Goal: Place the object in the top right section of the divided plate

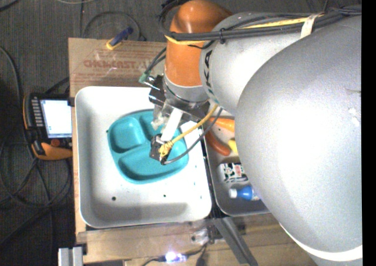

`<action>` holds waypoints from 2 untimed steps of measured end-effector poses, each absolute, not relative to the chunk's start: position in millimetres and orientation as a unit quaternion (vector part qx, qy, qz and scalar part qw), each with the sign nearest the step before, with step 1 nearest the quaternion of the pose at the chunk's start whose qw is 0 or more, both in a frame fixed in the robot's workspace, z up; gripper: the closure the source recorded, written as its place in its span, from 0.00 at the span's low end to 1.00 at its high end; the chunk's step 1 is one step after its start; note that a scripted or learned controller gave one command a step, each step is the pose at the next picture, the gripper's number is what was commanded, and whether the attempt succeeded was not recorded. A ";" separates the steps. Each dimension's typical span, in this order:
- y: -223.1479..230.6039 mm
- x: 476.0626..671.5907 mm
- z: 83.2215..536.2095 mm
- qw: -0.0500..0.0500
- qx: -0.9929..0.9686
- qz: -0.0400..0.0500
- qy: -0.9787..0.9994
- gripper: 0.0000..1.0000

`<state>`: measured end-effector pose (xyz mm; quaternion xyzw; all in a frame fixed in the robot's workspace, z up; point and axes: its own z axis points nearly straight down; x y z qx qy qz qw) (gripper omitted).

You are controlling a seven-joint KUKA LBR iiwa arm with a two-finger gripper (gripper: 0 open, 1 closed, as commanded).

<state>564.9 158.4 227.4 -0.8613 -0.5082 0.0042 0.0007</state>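
**Operator:** Where is the thing I'm meant to place?

**Observer:** You can't settle that from here. The grey arm with the orange band [191,36] hangs its wrist over the teal divided plastic plate [132,168]. That plate lies in the left shallow white bin [100,194], and the wrist covers much of its top right section. I cannot tell whether the jaws are released, clenched or grasping something, and you shouldn't assume they carry anything. The loose candidates lie in the right white bin [218,206]. There is a long orange smooth piece [218,143], a small white printed packet [234,171] and a little blue-and-white piece [244,193].

**Operator:** If it's the orange one, how will it handle?

**Observer:** I'd judge it light and stiff, probably hard plastic, so you needn't fear crushing it. The glossy skin may slip. Take it across its narrow width near the middle, where a rounded body is least likely to squirt sideways.

**Operator:** Which way does it lie?

**Observer:** The part that shows runs at a slant, from upper right down toward lower left, close to the wall between the bins. The arm hides its upper end, so you cannot tell which end is the thick one. Your closing line should cross that slant, not follow it.

**Operator:** And the other two?

**Observer:** They're too small to read well. The packet looks flat and soft, so you'd have little to pinch.
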 end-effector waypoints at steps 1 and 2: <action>104.7 526.7 260.6 0.000 -0.780 0.003 -0.626 1.00; 132.2 483.9 210.6 0.001 -0.822 0.004 -0.569 1.00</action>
